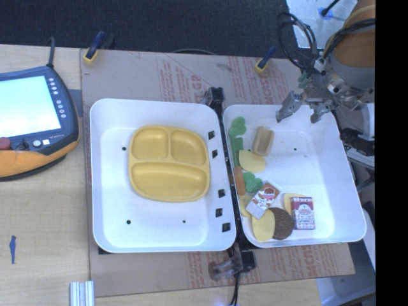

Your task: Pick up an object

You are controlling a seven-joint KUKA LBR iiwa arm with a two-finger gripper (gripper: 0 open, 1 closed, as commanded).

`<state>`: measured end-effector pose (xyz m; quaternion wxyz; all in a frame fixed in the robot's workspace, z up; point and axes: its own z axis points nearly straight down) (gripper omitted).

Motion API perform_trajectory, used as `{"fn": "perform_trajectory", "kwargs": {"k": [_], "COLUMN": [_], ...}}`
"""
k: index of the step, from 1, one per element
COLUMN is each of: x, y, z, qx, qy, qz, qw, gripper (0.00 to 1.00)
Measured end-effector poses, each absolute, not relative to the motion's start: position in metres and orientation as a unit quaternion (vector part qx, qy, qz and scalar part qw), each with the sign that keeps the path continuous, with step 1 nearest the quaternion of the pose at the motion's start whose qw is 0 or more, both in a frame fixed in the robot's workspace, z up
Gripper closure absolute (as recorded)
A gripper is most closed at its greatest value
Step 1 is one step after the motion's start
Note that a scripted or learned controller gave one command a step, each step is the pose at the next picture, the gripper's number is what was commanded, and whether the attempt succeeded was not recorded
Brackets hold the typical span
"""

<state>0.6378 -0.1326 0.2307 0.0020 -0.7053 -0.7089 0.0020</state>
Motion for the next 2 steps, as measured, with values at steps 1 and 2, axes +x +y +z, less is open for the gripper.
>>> {"fn": "perform_trajectory", "kwargs": {"k": [1, 2], "x": [0.655, 0.646], "y": [-0.136, -0.117], "z": [0.16, 0.086], "qx": [-0.704, -0.704], "qy": [-0.71, -0.71], "qz": [0.0046, 0.0039], "qw": [0.005, 0.004], "gripper": [0.0, 0.0]}}
